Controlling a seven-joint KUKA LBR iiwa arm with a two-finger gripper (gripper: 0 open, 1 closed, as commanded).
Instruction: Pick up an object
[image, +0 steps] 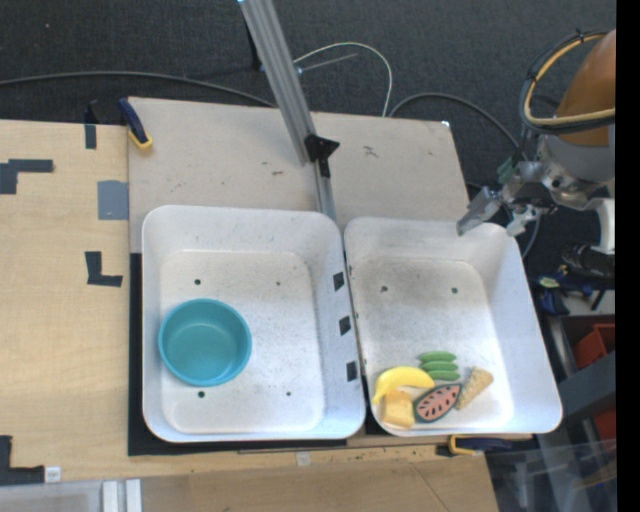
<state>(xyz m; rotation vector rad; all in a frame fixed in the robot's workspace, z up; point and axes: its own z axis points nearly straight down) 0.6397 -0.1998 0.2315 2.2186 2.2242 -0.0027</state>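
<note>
**Gripper parked at the far corner, toys waiting at the near one**

Gripper (492, 212) sits over the far right corner of the right bin (520, 300), with nothing between its prongs; they look spread apart to me, one reaching toward the rim and the other back toward the wrist. From my seat it is well apart from anything worth picking.

My candidates are bunched at the near edge of that bin: a yellow banana (400, 380), an orange-yellow block (399, 409) touching it, a watermelon slice (437, 403), a green pea pod (437, 360) just behind them, and a tan cone-like piece (475, 384) on the right. They read as toy food, so I judge them light, stiff and a bit slick (likely plastic), prone to skidding when nudged.

I would take the pea pod or the cone piece across the narrow width, since each has free space on at least one side. The banana and block are crowded together and close to the wall.

A blue bowl (205, 342) sits in the left bin (160, 240).
</note>
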